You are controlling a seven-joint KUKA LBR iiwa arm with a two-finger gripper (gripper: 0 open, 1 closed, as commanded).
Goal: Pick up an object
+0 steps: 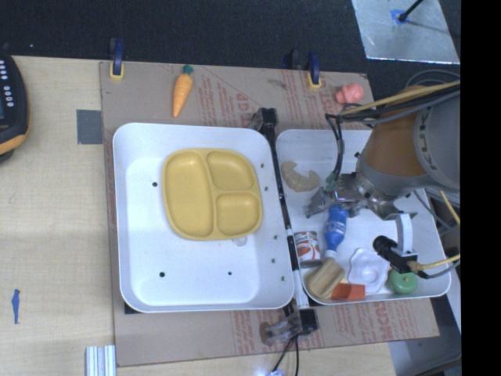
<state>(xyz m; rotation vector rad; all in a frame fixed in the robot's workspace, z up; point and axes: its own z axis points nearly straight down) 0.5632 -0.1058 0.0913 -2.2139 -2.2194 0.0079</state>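
Blue bottle (335,227) seemingly under gripper (333,198)

Orange plastic toy carrot (182,91) laid on brown cardboard sheet (235,92), pink lump (351,93) seen near blue clamp (314,70), black handset (11,104) placed at left edge.

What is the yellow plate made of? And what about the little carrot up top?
The yellow plate looks like smooth, matte plastic: one even colour, rounded moulded compartments. The carrot is probably a plastic or rubbery toy, with a plain orange body and green tip; it is too small to tell which.
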